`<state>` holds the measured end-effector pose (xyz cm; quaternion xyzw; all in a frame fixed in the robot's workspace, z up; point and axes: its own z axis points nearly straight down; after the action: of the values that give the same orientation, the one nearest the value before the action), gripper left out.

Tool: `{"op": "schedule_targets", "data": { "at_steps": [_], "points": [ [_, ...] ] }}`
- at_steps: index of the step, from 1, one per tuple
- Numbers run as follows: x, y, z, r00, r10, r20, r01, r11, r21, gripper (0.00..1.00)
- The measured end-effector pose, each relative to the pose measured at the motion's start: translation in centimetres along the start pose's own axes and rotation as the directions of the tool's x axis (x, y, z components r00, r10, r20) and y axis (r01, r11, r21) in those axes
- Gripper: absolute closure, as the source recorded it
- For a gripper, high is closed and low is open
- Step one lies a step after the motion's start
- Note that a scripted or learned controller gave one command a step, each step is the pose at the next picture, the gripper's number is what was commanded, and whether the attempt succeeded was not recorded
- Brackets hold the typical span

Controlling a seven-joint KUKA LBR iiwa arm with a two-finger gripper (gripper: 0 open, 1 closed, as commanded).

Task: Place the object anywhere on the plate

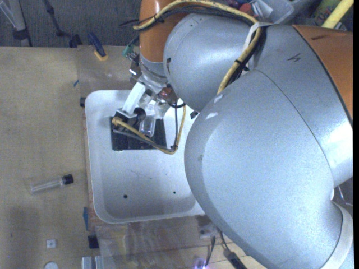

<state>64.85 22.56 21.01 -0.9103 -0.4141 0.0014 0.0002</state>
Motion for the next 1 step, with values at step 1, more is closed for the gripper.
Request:
{"op": "schedule_targets", "data": {
  "at_steps": [1],
  "points": [
    [0.01, -0.01, -0.03, 1.000, 0.000, 0.000, 0.000, 1.000, 0.000, 0.00]
  ]
}}
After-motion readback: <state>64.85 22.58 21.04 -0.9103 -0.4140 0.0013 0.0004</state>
